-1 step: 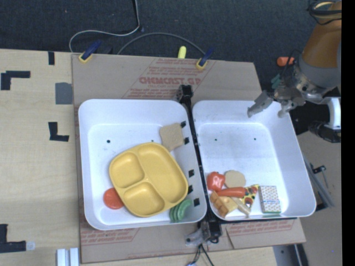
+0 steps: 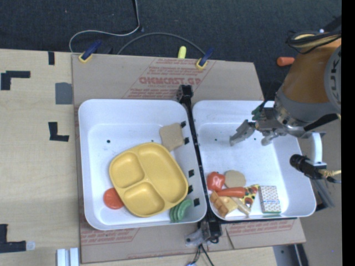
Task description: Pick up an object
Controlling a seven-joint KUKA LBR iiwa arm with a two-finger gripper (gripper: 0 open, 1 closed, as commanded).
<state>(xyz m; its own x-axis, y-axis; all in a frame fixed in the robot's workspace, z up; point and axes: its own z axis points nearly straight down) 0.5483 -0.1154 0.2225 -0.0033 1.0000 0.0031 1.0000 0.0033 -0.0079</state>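
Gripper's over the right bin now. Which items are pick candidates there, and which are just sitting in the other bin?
Right bin, under the gripper: tomato, hot dog, small patterned box, beige round piece.

Left bin: yellow divided plate, bread slice, green piece, orange piece.

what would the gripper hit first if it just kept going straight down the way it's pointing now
Probably the bare white floor of the right bin. The gripper hangs open above it, well up-frame of the toy food pile. Depth is hard to judge from this slant, so the exact landing spot is uncertain.
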